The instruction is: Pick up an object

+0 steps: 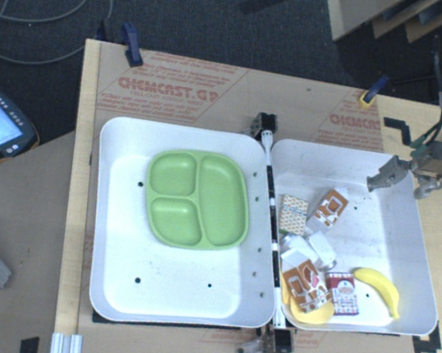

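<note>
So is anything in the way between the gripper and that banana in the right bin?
Nothing visible blocks it. The gripper is over the right bin's far end, and the banana lies uncovered near the bin's near right corner, with bare bin floor between them. The small cartons sit off to the left.

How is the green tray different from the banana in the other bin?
The green tray is wide, flat and split into three compartments; the banana is small, curved and yellow. The tray lies alone in the left bin, while the banana lies in the right bin beside a cluster of small packets. Both lie flat, untouched.
</note>
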Motion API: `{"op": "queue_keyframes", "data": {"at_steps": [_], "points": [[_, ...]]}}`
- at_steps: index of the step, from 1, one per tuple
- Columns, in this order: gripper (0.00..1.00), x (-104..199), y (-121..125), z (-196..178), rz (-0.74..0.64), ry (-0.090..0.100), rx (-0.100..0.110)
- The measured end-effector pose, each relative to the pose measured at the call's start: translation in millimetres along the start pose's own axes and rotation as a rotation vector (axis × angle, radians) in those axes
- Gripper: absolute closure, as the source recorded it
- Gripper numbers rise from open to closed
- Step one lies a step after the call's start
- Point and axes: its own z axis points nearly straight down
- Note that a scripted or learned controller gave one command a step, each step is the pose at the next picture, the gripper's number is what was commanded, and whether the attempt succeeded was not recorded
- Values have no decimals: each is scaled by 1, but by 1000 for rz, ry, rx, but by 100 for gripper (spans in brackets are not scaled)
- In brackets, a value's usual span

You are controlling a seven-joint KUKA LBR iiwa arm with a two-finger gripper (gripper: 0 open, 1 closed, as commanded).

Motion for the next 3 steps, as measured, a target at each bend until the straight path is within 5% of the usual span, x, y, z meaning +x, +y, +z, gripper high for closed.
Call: {"op": "queue_keyframes", "data": {"at_steps": [1,2,3], "points": [[0,45,23,93,0,1,2],[0,54,37,154,0,0,-5],[100,55,38,143,0,0,-10]]}}
